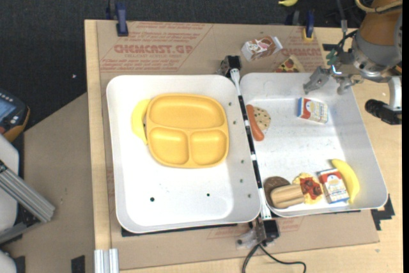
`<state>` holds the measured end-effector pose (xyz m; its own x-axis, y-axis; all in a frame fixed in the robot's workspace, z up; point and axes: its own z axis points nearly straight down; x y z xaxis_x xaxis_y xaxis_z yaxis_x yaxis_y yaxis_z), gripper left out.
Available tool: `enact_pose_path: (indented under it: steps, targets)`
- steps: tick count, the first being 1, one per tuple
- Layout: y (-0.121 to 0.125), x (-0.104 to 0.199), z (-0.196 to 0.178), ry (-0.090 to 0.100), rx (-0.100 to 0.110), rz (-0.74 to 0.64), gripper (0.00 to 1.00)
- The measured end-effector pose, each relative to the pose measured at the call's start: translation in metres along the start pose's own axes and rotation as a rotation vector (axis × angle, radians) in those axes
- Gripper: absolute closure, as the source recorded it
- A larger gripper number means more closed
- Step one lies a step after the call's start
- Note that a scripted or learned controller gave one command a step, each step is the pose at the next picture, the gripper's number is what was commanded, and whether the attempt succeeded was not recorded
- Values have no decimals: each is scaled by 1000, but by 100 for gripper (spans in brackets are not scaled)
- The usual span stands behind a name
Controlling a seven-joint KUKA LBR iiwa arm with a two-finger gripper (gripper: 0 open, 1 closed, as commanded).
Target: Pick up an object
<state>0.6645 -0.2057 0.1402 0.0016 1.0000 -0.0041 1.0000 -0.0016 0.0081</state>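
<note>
The right bin (358,137) holds several toy foods. A small red-and-white carton (312,110) lies near its far side. A sausage (256,126) rests on a tan slice (262,116) at the bin's left wall. Along the near edge sit a brown bun (284,192), a red piece (310,187), another small carton (334,187) and a banana (349,174). My gripper (329,81) hovers over the bin's far right corner, just beyond the first carton. Its fingers stand open and spread, with nothing between them.
The left bin (179,201) carries a yellow divided tray (188,130) lying on a yellow plate (137,118). Behind the bins, on the cardboard, lie a small carton (261,46) and a pizza-like piece (291,64). Blue clamps (119,16) hold the board's far edge.
</note>
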Motion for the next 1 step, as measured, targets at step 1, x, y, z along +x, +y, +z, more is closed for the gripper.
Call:
enact_pose_path:
  steps: [1]
  targets:
    - [1,13,52,5,11,-3,0]
